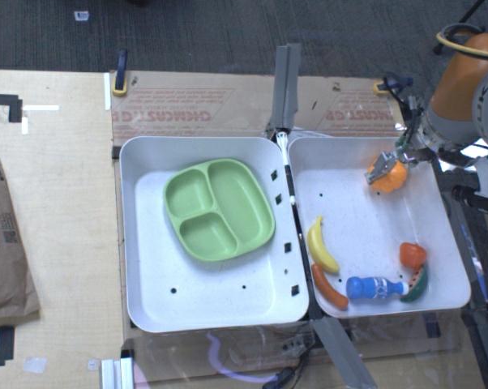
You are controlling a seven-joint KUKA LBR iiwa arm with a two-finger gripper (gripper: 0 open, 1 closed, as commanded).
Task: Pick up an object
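Note:
My gripper (pixel 389 168) hangs over the far right part of the right bin (pixel 366 217), shut on an orange fruit (pixel 394 179). Grey fingers (pixel 380 168) press against the fruit's upper left side. Lower in the same bin lie a yellow banana (pixel 322 247), an orange-red carrot-like piece (pixel 329 288), a blue bottle (pixel 374 288), a red-orange round piece (pixel 413 254) and a green-rimmed watermelon slice (pixel 417 285). The left bin (pixel 147 274) holds a green divided plate (pixel 219 209).
A grey upright post (pixel 286 87) stands at the back between the two bins. Cardboard (pixel 195 108) lies behind the bins. A brown paper bag (pixel 5 241) rests on the bench at far left. The arm's orange band (pixel 463 79) is at the upper right.

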